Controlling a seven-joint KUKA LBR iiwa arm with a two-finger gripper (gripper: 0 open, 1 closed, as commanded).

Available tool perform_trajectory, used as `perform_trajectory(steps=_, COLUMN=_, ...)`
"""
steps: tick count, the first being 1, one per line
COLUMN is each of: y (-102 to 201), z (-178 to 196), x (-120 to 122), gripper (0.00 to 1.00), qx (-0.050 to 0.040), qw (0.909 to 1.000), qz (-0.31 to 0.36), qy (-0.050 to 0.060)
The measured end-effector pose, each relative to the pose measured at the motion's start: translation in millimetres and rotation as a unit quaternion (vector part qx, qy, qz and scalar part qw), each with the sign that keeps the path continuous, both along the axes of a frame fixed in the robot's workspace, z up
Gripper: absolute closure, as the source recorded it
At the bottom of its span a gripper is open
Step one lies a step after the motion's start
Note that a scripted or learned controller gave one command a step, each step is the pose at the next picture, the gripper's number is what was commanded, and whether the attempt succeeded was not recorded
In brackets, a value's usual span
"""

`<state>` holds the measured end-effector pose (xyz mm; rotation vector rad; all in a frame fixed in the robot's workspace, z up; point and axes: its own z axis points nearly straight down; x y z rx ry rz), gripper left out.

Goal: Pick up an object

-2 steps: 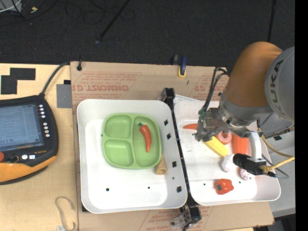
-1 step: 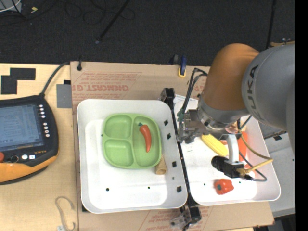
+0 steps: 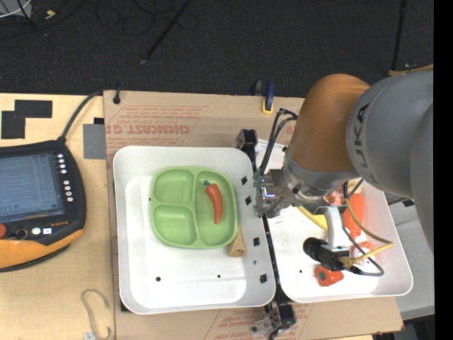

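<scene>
The grey arm with its orange band reaches in from the right and hangs over the right bin (image 3: 396,278). Its gripper (image 3: 268,201) is low at that bin's left wall, close to the divider between the bins. Nothing is visibly held. An orange carrot-like piece (image 3: 354,214) lies just right of the wrist. A yellow piece (image 3: 314,218) pokes out beneath the wrist, and a small red piece (image 3: 328,277) rests near the bin's front. In the left bin (image 3: 141,282), a red-orange chili pepper (image 3: 214,200) lies in the right compartment of a green divided plate (image 3: 173,222).
A tan cone-shaped piece (image 3: 237,244) leans at the plate's lower right rim. A tablet-like pendant (image 3: 35,200) sits on the bench to the left, with a metal hook (image 3: 95,310) in front of it. The arm hides much of the right bin.
</scene>
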<state>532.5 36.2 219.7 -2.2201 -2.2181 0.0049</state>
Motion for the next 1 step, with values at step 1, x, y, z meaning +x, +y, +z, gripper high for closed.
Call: perform_trajectory(steps=1, y=-4.9, z=17.3, x=-4.4, gripper=1.00, qx=0.0001, qw=1.0000, qz=-0.002, qy=-0.001)
